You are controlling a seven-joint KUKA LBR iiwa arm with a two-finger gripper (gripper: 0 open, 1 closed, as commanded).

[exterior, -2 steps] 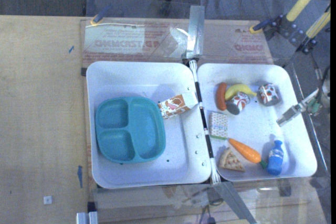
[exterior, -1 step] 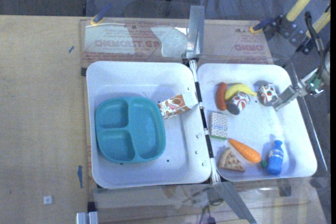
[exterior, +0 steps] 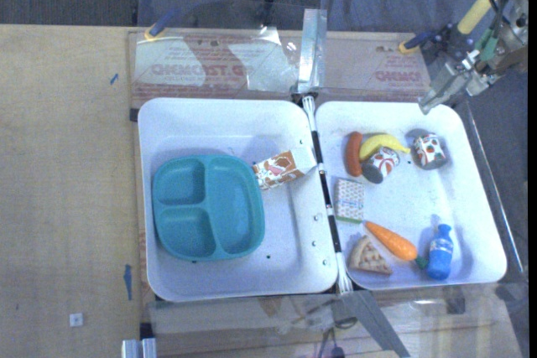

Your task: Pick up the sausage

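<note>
— Red sausage (exterior: pixel 354 153): where from your jaws?
— Below-left of my gripper (exterior: pixel 436 96), apart, touching the banana (exterior: pixel 384 144) in the right bin (exterior: pixel 478 172); my grip's state, I cannot tell.

One cam, fixed above the worktop (exterior: pixel 67 180), looking down at a slant, mid-range. Both white bins sit approx. centre frame: left bin (exterior: pixel 168 117) toward 9 o'clock, right bin (exterior: pixel 482 180) toward 3. Floor shows along 12 o'clock. Arm (exterior: pixel 470 63) enters at approx. 2 o'clock.
</note>
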